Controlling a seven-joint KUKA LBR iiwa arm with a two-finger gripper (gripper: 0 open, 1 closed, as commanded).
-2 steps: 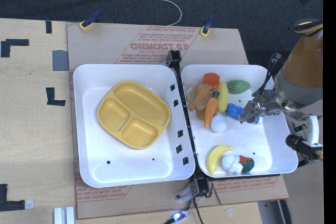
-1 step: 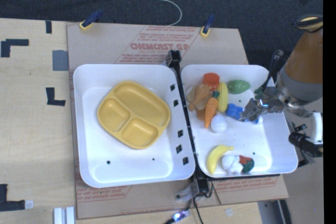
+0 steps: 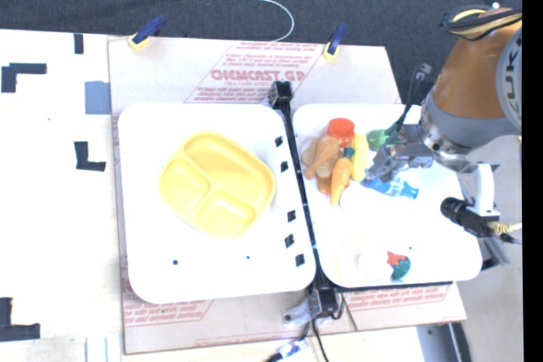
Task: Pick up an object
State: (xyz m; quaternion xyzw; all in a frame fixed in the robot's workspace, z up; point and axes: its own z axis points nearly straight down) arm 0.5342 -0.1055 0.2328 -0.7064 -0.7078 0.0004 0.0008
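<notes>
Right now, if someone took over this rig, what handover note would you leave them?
Gripper: low over the right bin, above a blue item; finger state unreadable, nothing seen held.
Right bin: a cluster by its left wall, with an orange-capped piece, a tan one, an orange carrot-like one and a yellow one; a green item by the gripper; a small red and teal toy near the front.
Left bin: yellow divided plate.
Done: nothing lifted. Left: grasp and raise one object.

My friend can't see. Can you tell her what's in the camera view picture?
A robot arm's gripper hangs over toy food piled in the right white bin. The left bin holds a yellow divided plate.
</notes>
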